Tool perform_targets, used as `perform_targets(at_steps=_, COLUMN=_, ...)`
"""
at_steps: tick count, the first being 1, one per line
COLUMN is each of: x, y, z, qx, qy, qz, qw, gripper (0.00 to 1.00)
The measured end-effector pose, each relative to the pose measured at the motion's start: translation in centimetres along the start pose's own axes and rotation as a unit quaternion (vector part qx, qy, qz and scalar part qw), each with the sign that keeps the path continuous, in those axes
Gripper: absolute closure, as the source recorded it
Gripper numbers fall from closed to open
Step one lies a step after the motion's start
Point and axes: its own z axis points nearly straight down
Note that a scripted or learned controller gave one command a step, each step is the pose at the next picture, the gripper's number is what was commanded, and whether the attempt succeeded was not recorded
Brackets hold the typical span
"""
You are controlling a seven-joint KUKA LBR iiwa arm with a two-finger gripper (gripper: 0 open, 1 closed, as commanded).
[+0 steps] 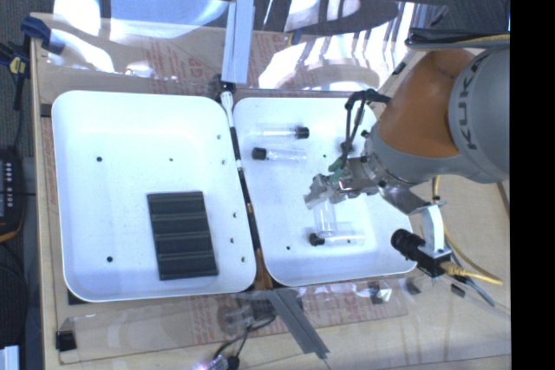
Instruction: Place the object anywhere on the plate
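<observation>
Pincer, mine: over right shallow white bin, above near clear plastic tube with black cap; whether open or closed, I cannot tell. Two further clear black-capped tubes lie farther back. Dark ribbed rectangular plate: left shallow white bin, near side.

A: Where do we have room?
B: Left bin is mostly bare white floor; the dark ridged plate sits low-centre w/ open space all round it.
A: And the right bin?
B: Tighter. Three clear tubes lie scattered, and the arm w/ gripper hangs over its right half. We see the divider rim betw. bins.
</observation>
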Motion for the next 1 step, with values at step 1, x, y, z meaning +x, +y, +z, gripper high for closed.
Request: perform_targets(at_steps=1, x=7.84, y=-0.48, z=2.7, qx=0.002, qy=0.001, qz=-0.114, qw=0.9934, gripper=1.0)
